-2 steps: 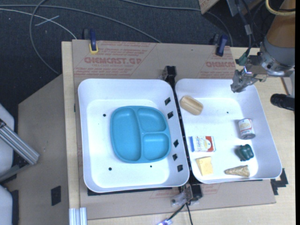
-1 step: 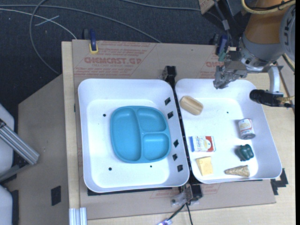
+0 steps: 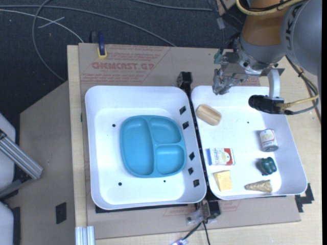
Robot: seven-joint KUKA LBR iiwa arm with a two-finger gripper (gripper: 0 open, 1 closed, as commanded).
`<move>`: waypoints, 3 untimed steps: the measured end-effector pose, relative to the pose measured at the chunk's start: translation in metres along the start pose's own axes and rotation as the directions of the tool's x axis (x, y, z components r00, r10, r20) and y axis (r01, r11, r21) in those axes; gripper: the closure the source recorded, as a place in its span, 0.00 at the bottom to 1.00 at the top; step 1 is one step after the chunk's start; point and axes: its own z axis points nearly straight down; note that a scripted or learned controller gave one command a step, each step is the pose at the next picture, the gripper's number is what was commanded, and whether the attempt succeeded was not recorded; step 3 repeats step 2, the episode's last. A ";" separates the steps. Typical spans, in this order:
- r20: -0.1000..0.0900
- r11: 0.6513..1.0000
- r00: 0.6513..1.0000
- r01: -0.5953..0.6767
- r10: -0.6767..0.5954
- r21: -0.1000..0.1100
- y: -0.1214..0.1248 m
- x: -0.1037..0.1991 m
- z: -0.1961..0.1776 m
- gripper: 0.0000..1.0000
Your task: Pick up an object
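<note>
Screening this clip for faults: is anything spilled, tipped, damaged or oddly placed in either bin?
Nothing stands out. The blue divided plate lies flat in the left bin; the small items in the right bin lie apart from one another, nothing spilled. The pincer hangs over that bin's far edge.

A blue three-compartment plate (image 3: pixel 152 146) lies flat in the middle of the left white bin (image 3: pixel 92 137), which stands edge to edge with the right white bin (image 3: pixel 300 163). A row of small black clips (image 3: pixel 190 137) runs along the seam between them. Both bins rest on a brown cardboard sheet (image 3: pixel 127 63) with red print near its far edge, where a blue clamp (image 3: pixel 101 45) grips the far left corner. Beyond the sheet's far edge, thin grey cables (image 3: pixel 61 11) loop over the dark floor (image 3: pixel 30 60), and a silver aluminium bar (image 3: pixel 18 154) lies off the left edge.
</note>
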 end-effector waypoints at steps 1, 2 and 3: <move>0.000 1.000 1.000 0.000 0.000 0.001 0.007 0.062 0.009 1.00; 0.000 1.000 1.000 -0.001 0.001 -0.001 0.010 0.110 0.010 1.00; 0.000 1.000 1.000 -0.001 0.001 -0.001 0.010 0.110 0.010 1.00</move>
